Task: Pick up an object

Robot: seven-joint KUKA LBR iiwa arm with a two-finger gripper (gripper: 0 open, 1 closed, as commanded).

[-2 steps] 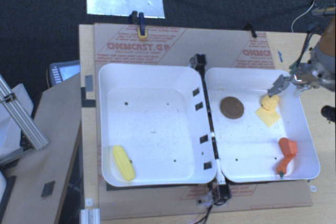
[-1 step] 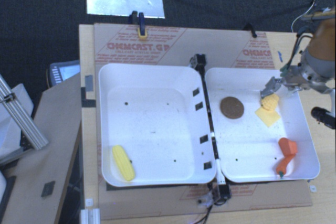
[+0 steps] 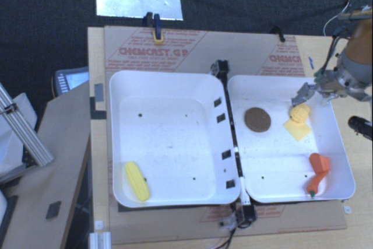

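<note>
Gripper (image 3: 304, 96) sits over the back of the right bin (image 3: 341, 151), coming in from the right, and we honestly can't tell whether it's spread or pinched from up here. The metal tip is right at the top of a small yellow lump (image 3: 299, 113), touching it or just above it, we can't say which, and nothing shows between the tips that we'd call held.

So our guess for the target is that lump. It's resting at the back corner of a flat yellow wedge (image 3: 298, 128), cheese-looking, with a brown disc (image 3: 257, 119) off to its left and an orange carrot (image 3: 316, 172) well apart near the front wall. A yellow corn cob (image 3: 137, 181) lies alone in the left bin (image 3: 116, 119), front corner.

Handling-wise, we'd bet the lump is light toy food, plastic or foam, bumpy on top, so it should give a bit and not be fragile. Being rounded, it could squirt out sideways if pinched high. We'd take it low across its middle, with the tips clear of the wedge underneath so that doesn't get dragged along. The wedge itself looks thin and flat against the floor, much harder to get under. The carrot would be the easy backup: long, grab across the thick end.
</note>
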